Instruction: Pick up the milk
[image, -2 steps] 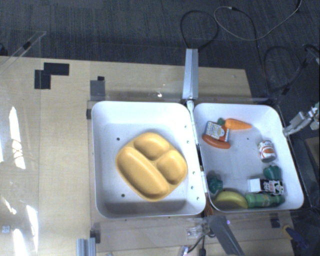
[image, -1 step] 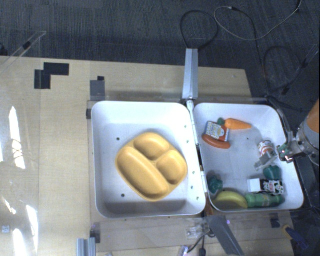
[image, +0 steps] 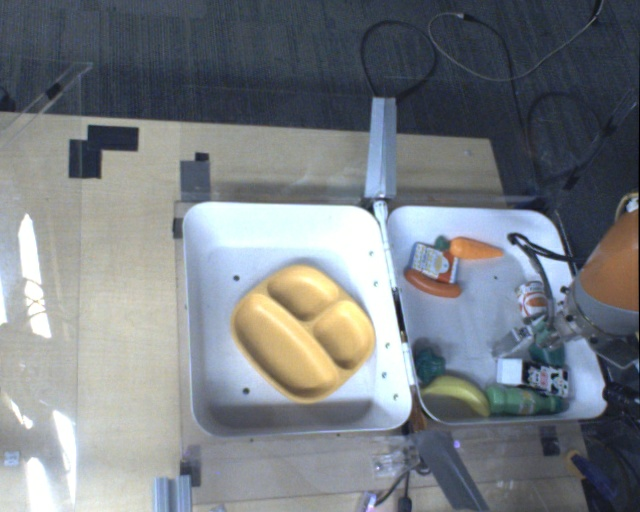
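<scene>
The table (image: 120, 300) carries two shallow white bins side by side, their inner rims meeting at a grey rail. The left bin (image: 205, 300) holds a large yellow sectioned dish (image: 303, 328) in its middle, with bare floor along all four walls. The right bin (image: 478, 330) is more crowded: bare floor runs through its centre, while things sit along the far and near edges.

The milk (image: 431, 260), a small carton with a green and red label, lies near the far left corner of the right bin, touching a sausage (image: 433, 284) below it and just beside a carrot (image: 474, 249) to its right. The claw (image: 535, 335) is down by the bin's right wall, well apart from the milk, with open floor between them.

Along the near wall lie a dark green vegetable (image: 430, 360), a banana (image: 455, 394) and a green bottle (image: 525, 402), the last with a small white box (image: 510, 372) beside it.

The arm (image: 610, 275) is cut off at the right edge. Whether the claw is apart or together cannot be told; it is a tangle of small parts and cable.
</scene>
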